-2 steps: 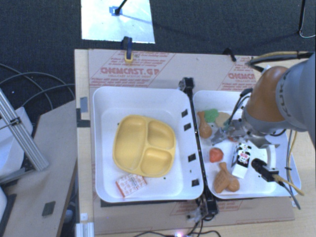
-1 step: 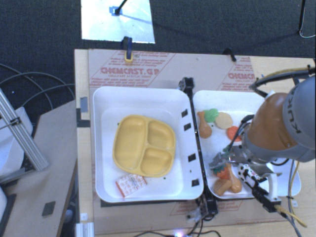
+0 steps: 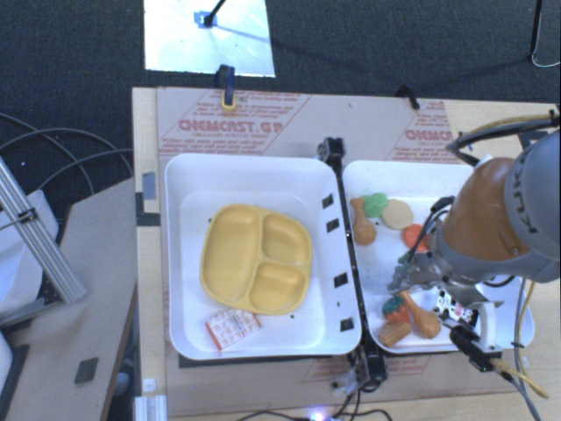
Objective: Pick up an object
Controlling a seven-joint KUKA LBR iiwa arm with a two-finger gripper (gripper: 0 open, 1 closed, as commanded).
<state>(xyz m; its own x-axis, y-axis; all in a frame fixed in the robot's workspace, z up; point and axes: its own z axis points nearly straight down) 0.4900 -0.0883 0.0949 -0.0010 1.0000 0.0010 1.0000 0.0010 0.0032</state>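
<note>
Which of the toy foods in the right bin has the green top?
The green-topped piece at the bin's far-left corner, beside the tan disc. The rest are orange, red or tan.

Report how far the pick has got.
Done: the arm has reached into the right bin and sits low over the toy food by its near edge. In hand: nothing shows as held; the gripper is beside the drumstick-shaped pieces, its fingers too unclear to judge. Left: grasp one item and lift it. The yellow divided tray lies in the left bin.
</note>
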